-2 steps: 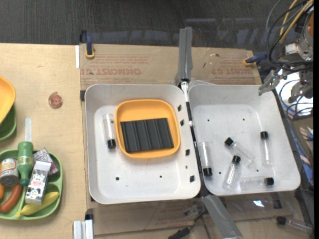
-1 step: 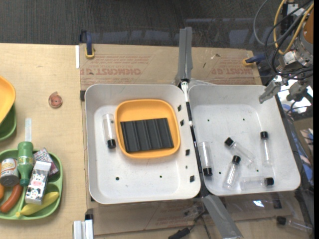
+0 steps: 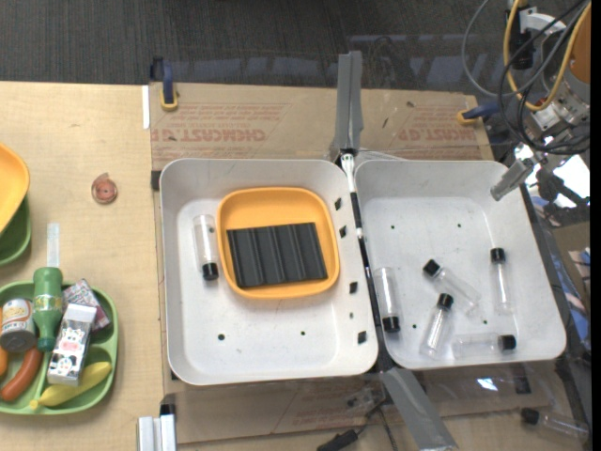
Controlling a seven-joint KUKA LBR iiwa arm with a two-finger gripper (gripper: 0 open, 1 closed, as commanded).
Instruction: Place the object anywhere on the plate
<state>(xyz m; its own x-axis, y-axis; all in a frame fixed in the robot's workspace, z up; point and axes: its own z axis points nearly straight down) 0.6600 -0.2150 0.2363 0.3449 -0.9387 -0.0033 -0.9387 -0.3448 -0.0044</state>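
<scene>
An orange plate (image 3: pixel 278 198) lies in the left bin (image 3: pixel 188 336). A black ridged block (image 3: pixel 277 255) rests flat on it. Just left of the plate, a clear vial with a black cap (image 3: pixel 204 245) lies on the bin floor. Several more clear, black-capped vials are scattered in the right bin (image 3: pixel 413 200), among them one by the divider (image 3: pixel 385 299) and one near the right wall (image 3: pixel 500 278). My gripper (image 3: pixel 512 177) hangs over the right bin's far right corner, well away from the plate and vials. Nothing shows in its grasp.
A green tray of toy food (image 3: pixel 101 365) and an orange bowl (image 3: pixel 9 191) sit on the wooden table to the left, with a small pink disc (image 3: pixel 104 190) nearby. Cables (image 3: pixel 526 54) cluster at the top right beside the arm.
</scene>
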